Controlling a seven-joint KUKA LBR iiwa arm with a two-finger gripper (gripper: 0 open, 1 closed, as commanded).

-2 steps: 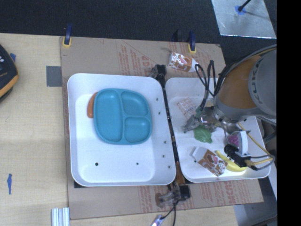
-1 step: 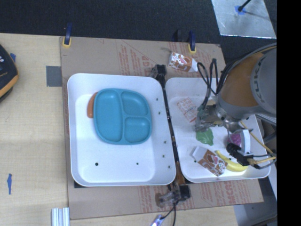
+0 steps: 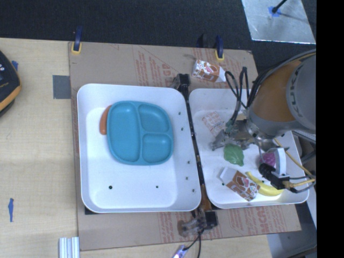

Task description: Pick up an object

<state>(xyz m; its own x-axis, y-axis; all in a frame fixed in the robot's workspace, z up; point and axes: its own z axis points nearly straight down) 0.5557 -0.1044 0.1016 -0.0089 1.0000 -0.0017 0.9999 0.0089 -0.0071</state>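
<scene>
step: reach, judged | two-finger gripper (image 3: 230, 136) low in right white bin (image 3: 210, 98), just above crumpled green object (image 3: 234, 155) | grip state: cannot tell | next: settle on green object, clamp, lift clear of brown snack packet (image 3: 242, 184)

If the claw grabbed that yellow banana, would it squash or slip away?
The banana looks like a smooth plastic toy, so probably stiff and light, not squashy. Its curved, glossy shape might let it slip or swivel between fingers. It lies against a snack packet, which could shift too.
</scene>
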